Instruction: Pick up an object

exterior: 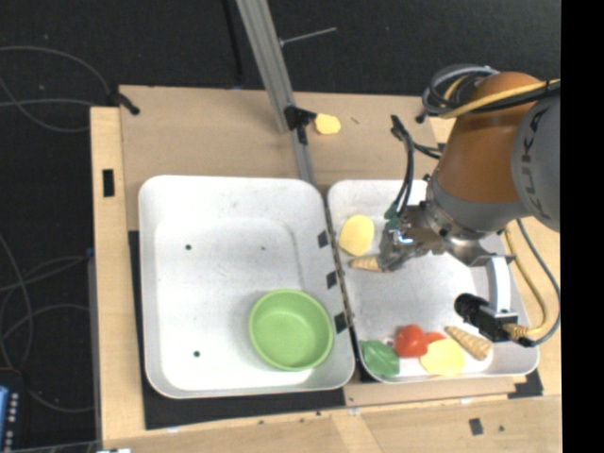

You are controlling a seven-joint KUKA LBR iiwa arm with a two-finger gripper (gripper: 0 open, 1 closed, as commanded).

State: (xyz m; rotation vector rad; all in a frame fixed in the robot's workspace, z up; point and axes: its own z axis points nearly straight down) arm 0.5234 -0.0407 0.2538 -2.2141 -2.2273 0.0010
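The arm's gripper [394,245] is hovering beside a yellow object [357,234] at centre frame, jaws' state unclear to me, nothing visibly grasped, the pick not yet done.

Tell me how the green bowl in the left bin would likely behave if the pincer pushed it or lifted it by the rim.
The green bowl looks like thin plastic, so probably light. Sitting upright on the left bin floor, which looks smooth, it would likely slide rather than tip when pushed. Gripped by one side of the rim, it may tilt.
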